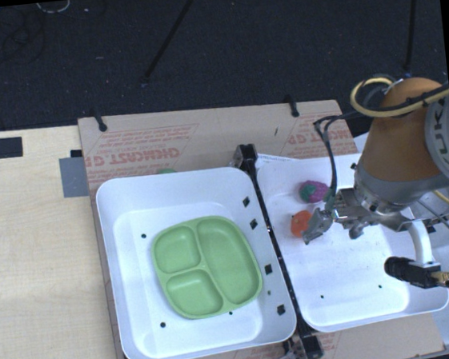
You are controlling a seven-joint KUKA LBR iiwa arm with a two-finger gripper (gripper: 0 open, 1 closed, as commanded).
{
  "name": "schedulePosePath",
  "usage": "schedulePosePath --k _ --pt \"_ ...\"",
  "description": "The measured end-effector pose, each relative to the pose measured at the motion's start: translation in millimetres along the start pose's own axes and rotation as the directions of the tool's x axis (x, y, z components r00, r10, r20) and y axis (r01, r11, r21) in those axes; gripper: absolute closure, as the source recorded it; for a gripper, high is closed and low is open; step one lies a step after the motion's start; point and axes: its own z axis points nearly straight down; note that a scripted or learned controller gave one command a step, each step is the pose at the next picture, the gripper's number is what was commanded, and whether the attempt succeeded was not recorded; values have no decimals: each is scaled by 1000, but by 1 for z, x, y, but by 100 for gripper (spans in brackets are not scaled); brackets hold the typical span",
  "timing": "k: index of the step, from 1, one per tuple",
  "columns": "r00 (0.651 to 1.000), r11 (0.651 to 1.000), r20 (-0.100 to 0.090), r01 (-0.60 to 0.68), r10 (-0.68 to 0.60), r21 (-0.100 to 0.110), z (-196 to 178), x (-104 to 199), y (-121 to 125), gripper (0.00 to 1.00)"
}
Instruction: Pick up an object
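Observation:
A small orange-red object (298, 223) lies in the right bin (359, 300), toward its upper left. Just above it sits a purple and green object (314, 190). My gripper (320, 225) hangs low over the right bin, right beside the orange-red object on its right side, and its tip seems to touch it or nearly so. The grey arm with its orange band comes in from the right and covers the bin's upper right part.
The left bin (125, 226) holds a light green divided plate (206, 265) with three compartments. A black divider (268, 242) runs between the two bins. Both bins rest on a cardboard sheet (180, 143) on the bench.

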Motion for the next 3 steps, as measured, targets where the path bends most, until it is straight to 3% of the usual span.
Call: schedulePosePath --k 1,3 --pt "1000 1000 1 2 -2 -12 -6 0 3 0" --pt "1000 1000 2 1 -1 -13 110 -2 5 0"
